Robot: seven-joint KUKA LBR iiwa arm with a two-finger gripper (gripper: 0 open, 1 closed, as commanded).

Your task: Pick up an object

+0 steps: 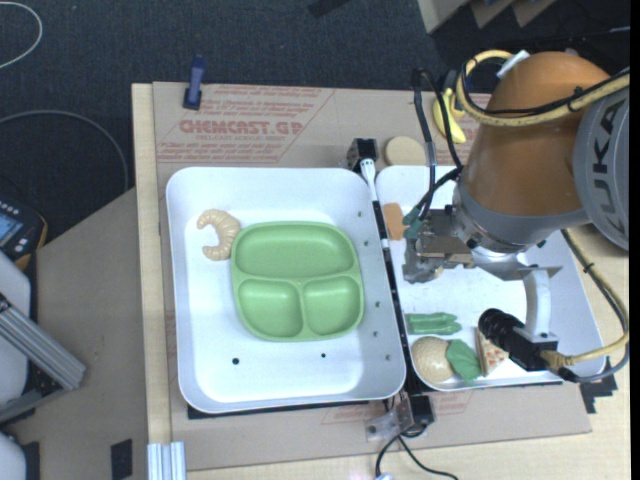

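Arm hanging over right bin (590, 298)

Gripper (425, 258) is hovering right of centre; cannot tell its grip. Green pod (432, 321), roll (430, 358) and wedge (490, 350) are lying lower right

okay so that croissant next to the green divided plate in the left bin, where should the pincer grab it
Come straight down on the croissant and pinch across its thick middle arch. It lies flat, its curved tips point away from the green plate, but its plate side nearly touches the plate's rim, so finger room there looks tight.
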